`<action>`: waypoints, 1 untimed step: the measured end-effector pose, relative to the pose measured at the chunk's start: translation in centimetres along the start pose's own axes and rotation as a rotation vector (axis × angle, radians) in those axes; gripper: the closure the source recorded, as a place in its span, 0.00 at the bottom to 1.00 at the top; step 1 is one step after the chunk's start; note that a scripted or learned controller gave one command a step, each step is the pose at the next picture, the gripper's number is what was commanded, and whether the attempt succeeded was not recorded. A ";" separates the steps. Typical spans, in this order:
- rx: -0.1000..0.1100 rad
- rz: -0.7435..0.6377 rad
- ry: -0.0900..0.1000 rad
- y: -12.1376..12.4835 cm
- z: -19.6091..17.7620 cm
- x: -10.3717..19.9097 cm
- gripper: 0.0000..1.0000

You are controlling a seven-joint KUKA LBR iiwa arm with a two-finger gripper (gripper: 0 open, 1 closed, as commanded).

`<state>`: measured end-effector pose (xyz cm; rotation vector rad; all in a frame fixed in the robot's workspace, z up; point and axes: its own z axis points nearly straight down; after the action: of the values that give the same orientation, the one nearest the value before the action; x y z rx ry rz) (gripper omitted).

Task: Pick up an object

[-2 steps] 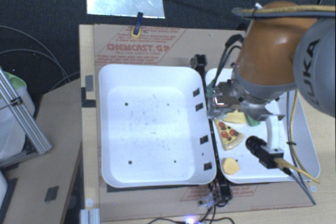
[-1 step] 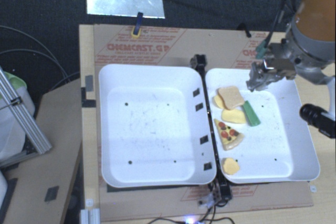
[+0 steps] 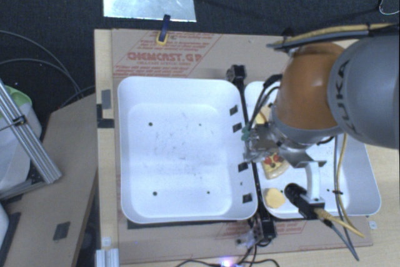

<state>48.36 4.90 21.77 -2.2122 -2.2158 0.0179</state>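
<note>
Arm [image 3: 325, 94] over right bin's [image 3: 365, 187] left edge

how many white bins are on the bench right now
2. The left bin sits in the middle of the bench; the right bin lies beside it, largely covered by the arm. Things under the arm may be hidden.

Both white bins [image 3: 181, 153] on the table [image 3: 125, 59] are viewed from one fixed camera mounted above, angled down at a slant.

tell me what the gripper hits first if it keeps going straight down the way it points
Probably the red and yellow object lying in the right bin, directly under the gripper; depth is hard to judge from this view.
</note>
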 end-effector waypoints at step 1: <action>-0.034 -0.007 0.007 0.3 -16.0 3.9 1.00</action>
<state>48.87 8.79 37.76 -2.2186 -2.2370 -0.0279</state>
